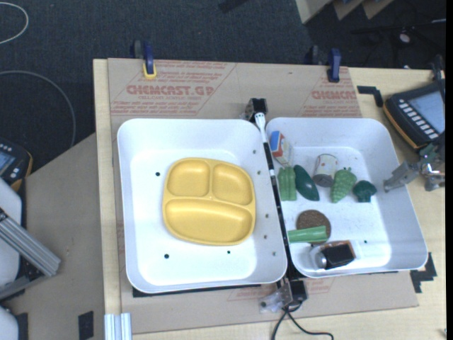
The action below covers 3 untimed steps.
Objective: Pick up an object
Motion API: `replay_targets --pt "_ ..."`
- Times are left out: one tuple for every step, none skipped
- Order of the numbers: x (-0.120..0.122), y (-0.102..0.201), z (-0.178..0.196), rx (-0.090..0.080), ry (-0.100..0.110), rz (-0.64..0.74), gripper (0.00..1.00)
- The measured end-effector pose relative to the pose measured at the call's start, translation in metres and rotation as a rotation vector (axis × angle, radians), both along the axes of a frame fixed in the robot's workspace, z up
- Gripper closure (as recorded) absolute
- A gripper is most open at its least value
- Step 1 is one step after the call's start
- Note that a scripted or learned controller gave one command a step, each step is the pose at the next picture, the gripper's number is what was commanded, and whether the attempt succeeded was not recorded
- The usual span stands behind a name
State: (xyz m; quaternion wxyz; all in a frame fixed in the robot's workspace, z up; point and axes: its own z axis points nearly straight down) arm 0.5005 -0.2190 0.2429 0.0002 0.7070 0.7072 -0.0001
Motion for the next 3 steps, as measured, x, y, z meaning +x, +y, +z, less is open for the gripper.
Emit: replay_targets --pt "0.002 0.006 0.153 -0.008 -0.020 0.002 0.00" --pt "0.002 0.007 0.155 -0.004 -0.007 0.002 1.00" --pt "-0.022 0.115 0.072 0.007 0.010 0.010 1.00"
